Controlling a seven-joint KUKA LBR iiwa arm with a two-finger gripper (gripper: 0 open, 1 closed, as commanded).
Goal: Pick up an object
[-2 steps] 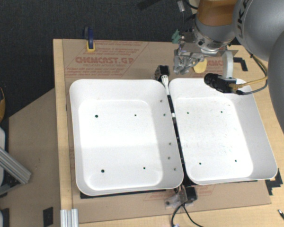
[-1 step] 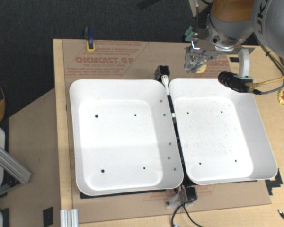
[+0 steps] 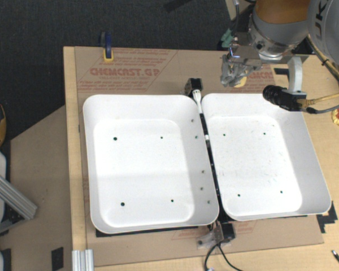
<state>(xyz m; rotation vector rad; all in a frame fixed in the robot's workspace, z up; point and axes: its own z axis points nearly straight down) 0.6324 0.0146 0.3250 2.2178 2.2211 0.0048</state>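
The gripper (image 3: 234, 78) hangs just past the back rim of the right bin (image 3: 254, 162). A pale thing (image 3: 240, 82) shows right at its tip. It is too small to tell if the gripper holds it, or how wide the gripper is open. The left bin (image 3: 141, 168) sits beside the right one on the bench (image 3: 333, 151).

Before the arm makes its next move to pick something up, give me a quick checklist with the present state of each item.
1. Pincer placed near the right bin's far rim: ok.
2. Pincer holding something: cannot tell; a pale bit at its tip is blurred.
3. Target in the bins: not ok; I see just small dark dots on both floors.
4. Left bin and right bin flat, side by side: ok.
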